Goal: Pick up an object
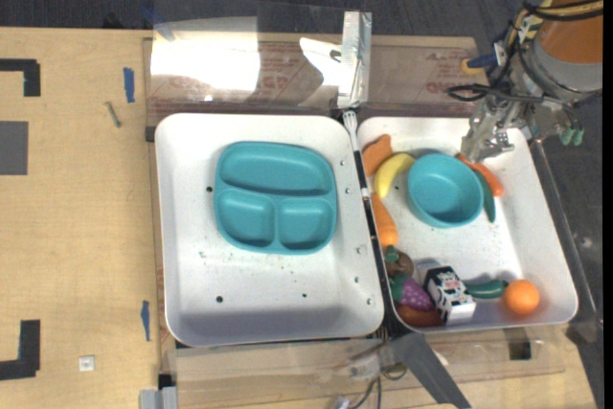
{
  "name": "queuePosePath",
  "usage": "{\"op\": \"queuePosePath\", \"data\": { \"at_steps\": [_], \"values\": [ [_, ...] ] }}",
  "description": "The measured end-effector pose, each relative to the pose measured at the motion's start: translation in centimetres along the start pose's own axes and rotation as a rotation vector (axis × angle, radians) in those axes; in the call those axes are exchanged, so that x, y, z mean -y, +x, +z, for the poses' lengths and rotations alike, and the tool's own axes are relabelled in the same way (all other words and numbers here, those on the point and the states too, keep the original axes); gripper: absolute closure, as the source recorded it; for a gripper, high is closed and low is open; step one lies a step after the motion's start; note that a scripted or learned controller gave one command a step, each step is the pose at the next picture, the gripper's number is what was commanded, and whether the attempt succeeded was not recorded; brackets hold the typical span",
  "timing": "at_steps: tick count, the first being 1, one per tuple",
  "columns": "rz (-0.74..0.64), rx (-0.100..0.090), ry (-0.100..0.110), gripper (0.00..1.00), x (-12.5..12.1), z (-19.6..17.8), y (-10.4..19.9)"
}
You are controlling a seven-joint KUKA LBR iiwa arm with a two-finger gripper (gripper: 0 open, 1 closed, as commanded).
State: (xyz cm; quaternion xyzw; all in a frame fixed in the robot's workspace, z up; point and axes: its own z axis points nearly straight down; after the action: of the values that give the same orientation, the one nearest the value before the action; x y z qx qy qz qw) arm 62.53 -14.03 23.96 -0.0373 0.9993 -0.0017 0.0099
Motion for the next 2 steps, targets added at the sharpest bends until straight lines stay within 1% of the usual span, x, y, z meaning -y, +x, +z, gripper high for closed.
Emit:
{"op": "queuePosePath", "data": {
  "at_steps": [1,2],
  "values": [
    [0.001,0.002,-0.002,1.0,-0.1,-0.8,-0.1],
    [-0.126,-0.023,-0.009,1.0,6.0,12.3,3.3]
  ]
}}
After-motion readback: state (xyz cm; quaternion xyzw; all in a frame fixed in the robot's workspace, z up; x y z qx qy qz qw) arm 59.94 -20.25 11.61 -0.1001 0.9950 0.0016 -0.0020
